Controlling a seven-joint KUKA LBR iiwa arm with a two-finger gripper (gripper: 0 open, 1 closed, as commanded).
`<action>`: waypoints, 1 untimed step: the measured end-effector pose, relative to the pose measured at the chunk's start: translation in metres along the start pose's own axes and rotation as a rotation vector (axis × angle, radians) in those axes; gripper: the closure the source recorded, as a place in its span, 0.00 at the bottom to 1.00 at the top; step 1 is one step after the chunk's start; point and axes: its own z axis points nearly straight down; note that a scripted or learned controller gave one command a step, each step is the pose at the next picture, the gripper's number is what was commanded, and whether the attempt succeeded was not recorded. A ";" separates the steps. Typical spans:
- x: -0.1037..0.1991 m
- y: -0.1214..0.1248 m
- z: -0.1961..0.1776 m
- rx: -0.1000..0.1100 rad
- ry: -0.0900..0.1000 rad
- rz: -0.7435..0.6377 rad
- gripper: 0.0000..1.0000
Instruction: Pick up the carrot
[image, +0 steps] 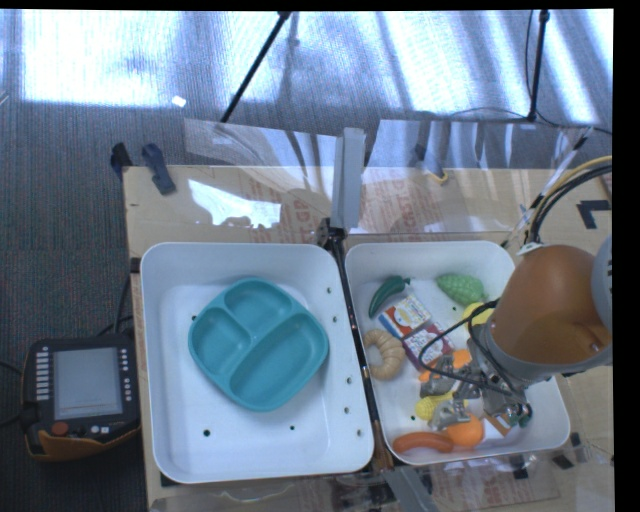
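Note:
The carrot (421, 442) is a slim orange piece lying flat along the front wall of the right bin (520, 258), its thick end close to a round orange fruit (466, 432). My gripper (472, 402) hangs low over the front middle of that bin, just above and right of the carrot. The metal wrist and the orange band (548, 310) cover much of the bin's right side. I see nothing clearly held in the gripper.
In the right bin lie a green pepper (388, 293), a green lumpy fruit (460, 288), a small printed box (407, 318), a tan ring-shaped pastry (384, 353) and a yellow piece (431, 408). The left bin (170, 300) holds a teal divided plate (258, 342).

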 end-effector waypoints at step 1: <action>-0.107 0.001 0.018 0.002 -0.002 0.230 1.00</action>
